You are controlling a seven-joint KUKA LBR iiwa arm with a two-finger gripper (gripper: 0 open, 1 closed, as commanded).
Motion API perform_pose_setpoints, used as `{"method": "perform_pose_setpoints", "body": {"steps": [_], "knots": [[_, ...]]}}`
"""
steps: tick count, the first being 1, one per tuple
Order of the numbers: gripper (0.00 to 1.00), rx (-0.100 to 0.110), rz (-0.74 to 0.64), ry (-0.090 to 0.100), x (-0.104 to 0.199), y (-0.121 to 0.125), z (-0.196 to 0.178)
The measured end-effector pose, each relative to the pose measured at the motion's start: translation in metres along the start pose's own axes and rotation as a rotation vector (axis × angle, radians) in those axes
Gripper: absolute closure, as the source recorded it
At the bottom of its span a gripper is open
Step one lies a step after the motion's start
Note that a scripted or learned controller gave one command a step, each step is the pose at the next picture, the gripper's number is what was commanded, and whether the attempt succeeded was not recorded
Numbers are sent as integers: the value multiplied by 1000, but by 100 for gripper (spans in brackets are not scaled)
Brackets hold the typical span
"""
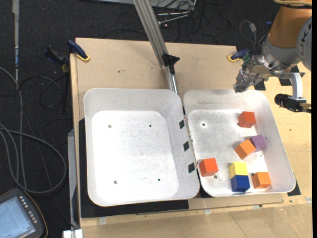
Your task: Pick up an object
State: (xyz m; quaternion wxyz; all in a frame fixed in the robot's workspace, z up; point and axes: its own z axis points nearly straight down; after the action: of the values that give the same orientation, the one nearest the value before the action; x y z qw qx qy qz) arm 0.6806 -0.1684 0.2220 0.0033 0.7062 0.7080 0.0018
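Pincer position: the pincer [243, 85] hangs over the far rim of the right bin [218, 99], touching no cube.
Nearest target: an orange cube [246, 119] lies just nearer the camera, inside that bin.
Other cubes: orange, purple, yellow and blue ones cluster toward the bin's near edge.
Pincer state: cannot tell; nothing visibly pinched.

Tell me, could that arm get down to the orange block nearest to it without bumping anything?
Probably yes. The end effector hangs above the right bin's far edge, and the orange block sits just in front of it, apart from the other blocks, with bare bin floor all around it.
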Motion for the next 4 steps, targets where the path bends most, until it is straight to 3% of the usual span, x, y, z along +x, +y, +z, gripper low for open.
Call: {"method": "perform_pose_setpoints", "body": {"steps": [2, 4], "knots": [[100, 10, -4, 4, 90, -37, 11], [100, 9, -5, 4, 186, -77, -3]]}}
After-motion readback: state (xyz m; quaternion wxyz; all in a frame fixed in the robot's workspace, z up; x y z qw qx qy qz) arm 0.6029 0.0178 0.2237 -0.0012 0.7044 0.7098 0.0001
